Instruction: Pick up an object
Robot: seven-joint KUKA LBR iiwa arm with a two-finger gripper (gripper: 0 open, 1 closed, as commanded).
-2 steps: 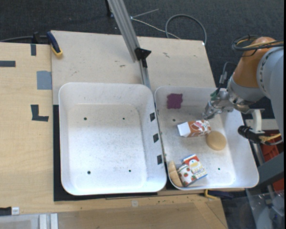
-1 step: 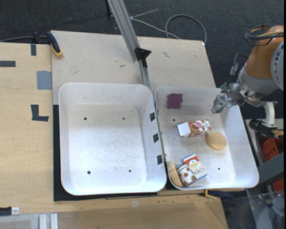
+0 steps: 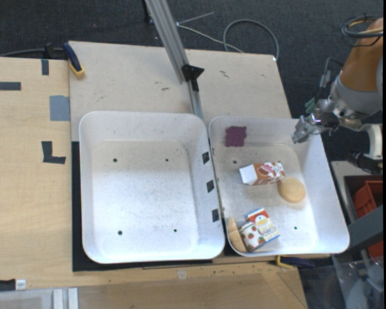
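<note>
Fingers on the grey two-finger gripper [image 3: 302, 131] are too small and blurry here, so I can't tell how wide they're spread or if anything's in them; it sits at the upper right rim of the right shallow white bin [image 3: 327, 192]. Count-wise: two bins, the left shallow white bin [image 3: 141, 124], one flat purple square [image 3: 235, 136], one white-and-orange carton [image 3: 262, 172], one tan round bun-like lump [image 3: 292, 190], one red-and-white printed box [image 3: 258, 229], plus a brown thing [image 3: 234, 234] half tucked behind it.

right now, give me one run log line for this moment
phase: approach | tool: over right bin's far right rim, nothing seen held | right bin: purple block, two cartons, tan ball
</note>
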